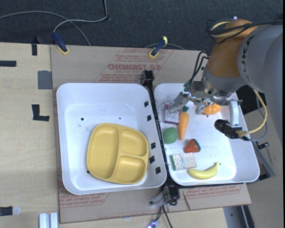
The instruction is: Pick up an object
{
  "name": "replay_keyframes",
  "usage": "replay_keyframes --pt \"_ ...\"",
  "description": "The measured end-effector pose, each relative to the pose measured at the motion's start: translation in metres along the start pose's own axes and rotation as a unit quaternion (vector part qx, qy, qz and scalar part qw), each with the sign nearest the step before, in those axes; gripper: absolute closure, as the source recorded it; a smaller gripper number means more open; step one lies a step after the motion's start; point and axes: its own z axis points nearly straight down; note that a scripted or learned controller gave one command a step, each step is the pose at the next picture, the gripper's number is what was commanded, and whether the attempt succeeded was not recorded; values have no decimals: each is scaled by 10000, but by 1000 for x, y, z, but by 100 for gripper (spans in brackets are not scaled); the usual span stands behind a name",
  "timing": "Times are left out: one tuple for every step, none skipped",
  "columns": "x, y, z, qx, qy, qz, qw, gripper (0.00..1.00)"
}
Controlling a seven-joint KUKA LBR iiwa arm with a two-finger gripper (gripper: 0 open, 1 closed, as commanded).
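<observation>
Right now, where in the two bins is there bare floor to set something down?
Left bin: bare floor behind and left of the yellow tray. Right bin: a bare patch right of the strawberry and above the banana. Crowded around the carrot, under the gripper.

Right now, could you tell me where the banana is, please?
In the camera view the banana lies in the right bin, near its front edge, just right of the patterned packet and below the red strawberry-like toy.
</observation>
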Motion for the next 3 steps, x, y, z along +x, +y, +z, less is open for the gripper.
replay_keyframes --pt "-39 6 93 -50 -5 5 10000 0" --pt "-39 8 81 -93 -16 2 10000 100" --pt "39 -13 -2 -23 -2 -4 10000 100"
